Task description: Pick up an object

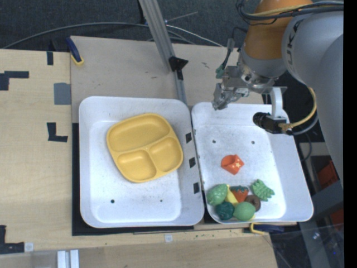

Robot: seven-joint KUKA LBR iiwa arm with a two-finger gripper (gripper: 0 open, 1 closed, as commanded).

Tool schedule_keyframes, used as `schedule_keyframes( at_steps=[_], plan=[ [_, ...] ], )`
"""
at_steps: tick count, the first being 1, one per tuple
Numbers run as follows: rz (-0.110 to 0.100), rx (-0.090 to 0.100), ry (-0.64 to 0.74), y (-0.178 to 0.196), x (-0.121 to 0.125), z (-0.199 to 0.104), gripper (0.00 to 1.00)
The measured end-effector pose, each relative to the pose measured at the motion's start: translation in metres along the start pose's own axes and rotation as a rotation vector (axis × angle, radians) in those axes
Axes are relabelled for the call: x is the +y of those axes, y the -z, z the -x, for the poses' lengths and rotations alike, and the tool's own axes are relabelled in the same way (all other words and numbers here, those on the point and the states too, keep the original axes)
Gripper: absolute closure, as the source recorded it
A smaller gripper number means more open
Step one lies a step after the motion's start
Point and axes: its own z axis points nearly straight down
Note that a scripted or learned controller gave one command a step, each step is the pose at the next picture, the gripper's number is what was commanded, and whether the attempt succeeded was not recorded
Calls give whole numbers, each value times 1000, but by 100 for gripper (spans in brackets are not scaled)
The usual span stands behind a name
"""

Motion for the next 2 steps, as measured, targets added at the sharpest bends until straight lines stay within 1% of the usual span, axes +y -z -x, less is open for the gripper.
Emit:
schedule_keyframes(
  at_steps=[1,2],
  plan=[
    [1,1,1,2,-18,-53,100],
    [0,0,1,-16,-22,-108,100]
  ],
)
